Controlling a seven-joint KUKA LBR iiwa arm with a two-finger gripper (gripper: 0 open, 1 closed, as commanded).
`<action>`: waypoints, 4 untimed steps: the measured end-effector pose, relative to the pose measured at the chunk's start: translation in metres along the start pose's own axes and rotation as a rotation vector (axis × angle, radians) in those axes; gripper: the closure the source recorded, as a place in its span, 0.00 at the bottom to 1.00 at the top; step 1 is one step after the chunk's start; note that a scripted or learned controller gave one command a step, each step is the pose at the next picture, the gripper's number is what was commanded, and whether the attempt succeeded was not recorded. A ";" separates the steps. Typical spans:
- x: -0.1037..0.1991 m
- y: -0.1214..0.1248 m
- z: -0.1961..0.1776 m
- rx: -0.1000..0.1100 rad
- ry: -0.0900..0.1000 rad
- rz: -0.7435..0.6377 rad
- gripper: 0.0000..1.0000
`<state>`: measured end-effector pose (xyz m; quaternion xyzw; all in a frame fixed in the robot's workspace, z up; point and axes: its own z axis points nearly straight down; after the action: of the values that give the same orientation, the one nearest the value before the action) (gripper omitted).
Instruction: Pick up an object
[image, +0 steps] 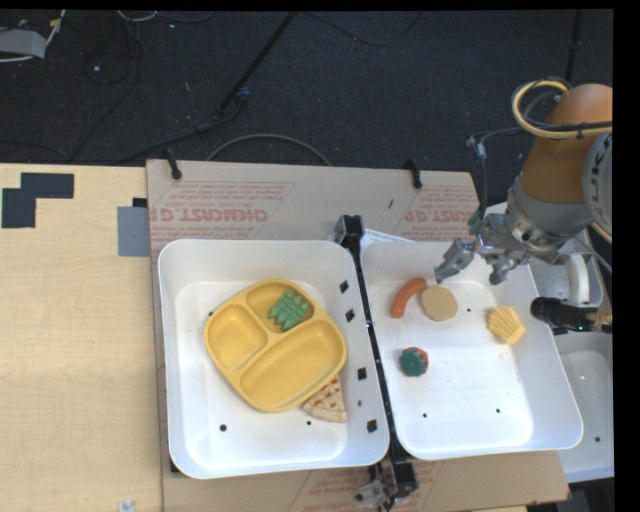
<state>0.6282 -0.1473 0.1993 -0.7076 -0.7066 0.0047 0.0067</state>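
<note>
arm poised over the right bin, nothing picked yet

the gripper (478, 262) hangs over the far edge of the right bin (560, 420), its two fingers spread apart with nothing between them. just beneath and in front of it lie a small orange sausage (407, 297) and a round tan biscuit (438, 304), touching each other. a yellow ridged chip (507, 324) sits off toward the arm's side, and a little green and red vegetable (414, 361) lies apart nearer the middle.

these all look like toy food, so i'd guess light, stiff plastic, a bit slick, in no danger of breaking. the biscuit is flat and low; i'd take it across its width. the sausage wants pinching across its narrow middle, though the biscuit leaning on it leaves little room for a finger. the vegetable stands clear and looks the easiest grab.

the left bin (185, 430) holds a yellow divided plate (262, 372) with a green leafy piece (290, 311) in one small compartment and a waffle slice (328, 402) tucked partly under the plate's near edge. both bins are smooth white plastic, resting on a cardboard sheet (260, 205) over a pale wooden bench (70, 340). beyond is dark floor with cables (250, 90) trailing across it.
</note>
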 end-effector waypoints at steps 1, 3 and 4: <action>0.000 0.003 -0.008 -0.013 -0.002 -0.002 0.00; 0.005 0.014 0.098 -0.009 -0.001 -0.004 0.00; 0.005 0.013 0.112 -0.011 -0.003 -0.004 0.00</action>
<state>0.6397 -0.1416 0.0868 -0.7062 -0.7080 0.0016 0.0018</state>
